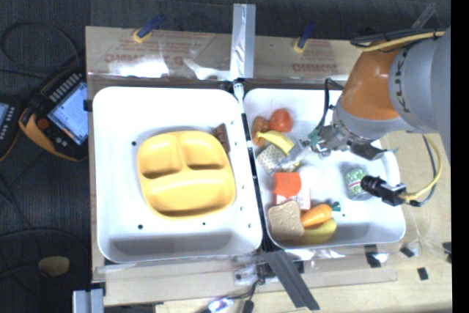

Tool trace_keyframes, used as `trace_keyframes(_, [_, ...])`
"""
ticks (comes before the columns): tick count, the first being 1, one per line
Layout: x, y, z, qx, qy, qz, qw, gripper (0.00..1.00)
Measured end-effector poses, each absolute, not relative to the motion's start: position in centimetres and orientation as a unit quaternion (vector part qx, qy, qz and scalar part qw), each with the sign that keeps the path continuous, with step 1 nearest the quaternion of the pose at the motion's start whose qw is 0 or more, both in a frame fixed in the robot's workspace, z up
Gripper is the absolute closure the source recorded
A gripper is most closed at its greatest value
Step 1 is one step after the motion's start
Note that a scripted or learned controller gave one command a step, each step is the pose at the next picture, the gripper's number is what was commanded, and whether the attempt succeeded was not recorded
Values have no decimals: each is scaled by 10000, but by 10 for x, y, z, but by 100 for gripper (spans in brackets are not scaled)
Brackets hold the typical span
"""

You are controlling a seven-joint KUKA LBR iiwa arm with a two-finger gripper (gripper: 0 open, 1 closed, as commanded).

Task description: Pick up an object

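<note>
the nearest candidates for my pick sit in the right bin [396, 231]: a banana [275, 141] lying along a slant from upper left to lower right, with a red tomato [281, 119] just above it and a patterned packet [269, 157] just below. my tool [319, 141] hangs low over the bin's upper middle, just to the right of the banana's near end, so the banana lies to the tool's left, its long axis pointing roughly toward me. whether the tool is spread or pressed together i cannot tell; the wrist and its fittings hide that, and i see nothing caught in it. further down the bin lie an orange box [287, 185], a slice of bread [285, 219], a carrot [317, 215] resting on a second yellow fruit [321, 232], and off to the right a small green-and-white item [355, 181] beside a black fitting. i judge a short move left and down would bring me onto the banana. the left bin [110, 157] holds a yellow divided tray [186, 172], well apart from me, and both bins rest side by side on the bench [440, 231].
</note>
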State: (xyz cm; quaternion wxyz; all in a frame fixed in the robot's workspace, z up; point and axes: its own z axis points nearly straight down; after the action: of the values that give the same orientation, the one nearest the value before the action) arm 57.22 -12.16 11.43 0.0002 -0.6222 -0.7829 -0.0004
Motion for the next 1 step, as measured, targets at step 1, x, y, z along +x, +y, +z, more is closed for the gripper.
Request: trace_keyframes(1, [635,-110,90,-6523,-7580,-25,-62,0])
